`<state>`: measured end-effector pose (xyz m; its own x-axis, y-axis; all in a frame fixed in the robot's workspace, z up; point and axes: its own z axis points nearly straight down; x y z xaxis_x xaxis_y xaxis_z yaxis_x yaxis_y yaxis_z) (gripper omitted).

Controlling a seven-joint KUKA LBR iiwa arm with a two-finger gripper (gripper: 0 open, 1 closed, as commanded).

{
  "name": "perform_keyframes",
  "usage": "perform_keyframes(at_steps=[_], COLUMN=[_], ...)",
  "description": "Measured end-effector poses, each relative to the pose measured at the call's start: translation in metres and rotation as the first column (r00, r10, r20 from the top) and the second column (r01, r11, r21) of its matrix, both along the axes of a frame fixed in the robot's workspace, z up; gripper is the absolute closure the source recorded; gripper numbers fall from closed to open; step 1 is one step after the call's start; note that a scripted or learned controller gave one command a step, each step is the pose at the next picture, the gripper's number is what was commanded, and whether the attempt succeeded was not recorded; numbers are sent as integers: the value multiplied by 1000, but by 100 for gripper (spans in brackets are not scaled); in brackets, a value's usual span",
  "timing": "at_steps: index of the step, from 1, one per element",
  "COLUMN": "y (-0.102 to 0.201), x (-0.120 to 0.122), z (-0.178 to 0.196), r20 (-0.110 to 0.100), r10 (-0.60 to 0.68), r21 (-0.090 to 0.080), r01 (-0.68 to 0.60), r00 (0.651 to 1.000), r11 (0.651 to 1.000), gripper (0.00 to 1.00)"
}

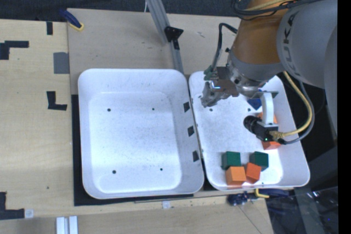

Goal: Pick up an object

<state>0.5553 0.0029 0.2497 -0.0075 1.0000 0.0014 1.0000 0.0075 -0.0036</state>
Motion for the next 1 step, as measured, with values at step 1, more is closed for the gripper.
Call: perform_keyframes(at_steps=[1], y=[60], x=[-20], z=[-9], r20=[-1], r10=[0], r21=[-1], r01=[0], r00=[1000], r11=[1000], gripper=[100])
